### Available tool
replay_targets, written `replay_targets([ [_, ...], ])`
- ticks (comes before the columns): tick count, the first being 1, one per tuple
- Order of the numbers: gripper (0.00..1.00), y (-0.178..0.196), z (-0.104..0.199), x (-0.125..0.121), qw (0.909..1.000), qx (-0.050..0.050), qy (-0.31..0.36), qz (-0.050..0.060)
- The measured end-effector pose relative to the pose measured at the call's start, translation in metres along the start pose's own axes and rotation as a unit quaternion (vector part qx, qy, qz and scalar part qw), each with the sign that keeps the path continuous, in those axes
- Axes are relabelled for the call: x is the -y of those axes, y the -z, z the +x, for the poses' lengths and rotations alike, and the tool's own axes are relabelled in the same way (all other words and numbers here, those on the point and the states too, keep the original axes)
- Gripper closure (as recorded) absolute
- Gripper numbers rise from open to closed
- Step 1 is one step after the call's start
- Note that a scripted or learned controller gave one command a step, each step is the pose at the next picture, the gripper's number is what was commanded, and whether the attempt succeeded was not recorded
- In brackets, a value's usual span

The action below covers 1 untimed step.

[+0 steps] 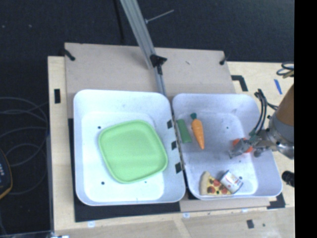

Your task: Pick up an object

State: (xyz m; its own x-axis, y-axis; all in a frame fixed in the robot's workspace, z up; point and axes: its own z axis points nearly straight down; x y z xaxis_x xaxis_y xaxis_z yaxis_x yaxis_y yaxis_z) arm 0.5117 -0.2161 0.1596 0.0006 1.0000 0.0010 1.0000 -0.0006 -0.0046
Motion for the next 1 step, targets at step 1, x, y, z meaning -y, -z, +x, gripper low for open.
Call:
replay_targets([
  [1, 0.0, -0.052, -0.0002, 0.0009, 1.0, 0.0, 0.0, 0.0],
])
